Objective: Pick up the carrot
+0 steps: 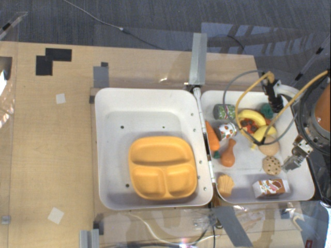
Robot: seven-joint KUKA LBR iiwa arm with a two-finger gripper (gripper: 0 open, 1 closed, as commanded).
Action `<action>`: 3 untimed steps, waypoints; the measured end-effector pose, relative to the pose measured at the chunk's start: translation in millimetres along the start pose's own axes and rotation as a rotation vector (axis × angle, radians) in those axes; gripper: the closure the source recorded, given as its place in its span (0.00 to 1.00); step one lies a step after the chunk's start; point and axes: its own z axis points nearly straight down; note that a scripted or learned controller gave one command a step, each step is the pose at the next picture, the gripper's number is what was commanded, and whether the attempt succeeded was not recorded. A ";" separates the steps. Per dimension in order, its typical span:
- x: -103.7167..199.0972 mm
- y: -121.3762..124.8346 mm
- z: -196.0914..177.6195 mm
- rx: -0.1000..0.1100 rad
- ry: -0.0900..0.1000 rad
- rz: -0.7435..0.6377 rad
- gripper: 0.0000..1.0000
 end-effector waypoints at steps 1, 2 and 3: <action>40.5 -8.8 -56.3 0.001 0.001 -0.477 1.00; 5.4 -12.1 66.3 0.000 -0.018 -0.597 1.00; 37.1 8.7 -76.4 0.000 0.006 -0.579 1.00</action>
